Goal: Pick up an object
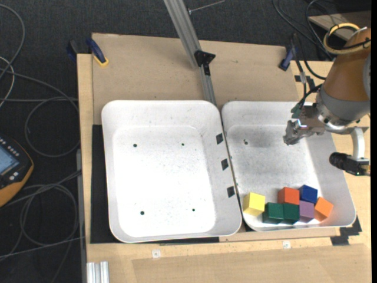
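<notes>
The gripper hung over the back of the right bin, its jaws too blurred to tell; the coloured blocks lay clustered at the bin's front edge, well apart from it; the approach seemed barely begun; next, it would need to travel forward and descend.
</notes>
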Robot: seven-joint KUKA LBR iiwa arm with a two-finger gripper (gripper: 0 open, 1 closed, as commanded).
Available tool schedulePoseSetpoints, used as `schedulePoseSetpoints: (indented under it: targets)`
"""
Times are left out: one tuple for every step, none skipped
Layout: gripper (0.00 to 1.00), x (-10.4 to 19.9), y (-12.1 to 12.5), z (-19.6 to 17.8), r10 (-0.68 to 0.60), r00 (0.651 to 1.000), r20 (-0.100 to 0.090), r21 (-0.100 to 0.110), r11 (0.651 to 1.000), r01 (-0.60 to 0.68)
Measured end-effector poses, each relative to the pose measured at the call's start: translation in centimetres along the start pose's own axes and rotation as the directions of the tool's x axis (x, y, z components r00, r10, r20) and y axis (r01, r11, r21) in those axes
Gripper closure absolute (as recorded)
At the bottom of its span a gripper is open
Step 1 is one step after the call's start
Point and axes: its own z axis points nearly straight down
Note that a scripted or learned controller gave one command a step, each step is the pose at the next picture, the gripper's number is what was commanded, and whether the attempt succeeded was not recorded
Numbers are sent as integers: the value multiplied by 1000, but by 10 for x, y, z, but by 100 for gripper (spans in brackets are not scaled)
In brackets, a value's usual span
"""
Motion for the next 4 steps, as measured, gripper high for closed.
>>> schedulePoseSetpoints:
  targets:
    - [100, -4, 10, -48, 0, 1000, 0, 1, 1000, 0]
    - [100, -4, 11, -52, 0, 1000, -1, 6, 1000, 0]
    - [100, 54, 12, -46, -5, 1000, -5, 10, 1000, 5]
    - [100, 107, 14, -42, -5, 1000, -5, 10, 1000, 5]
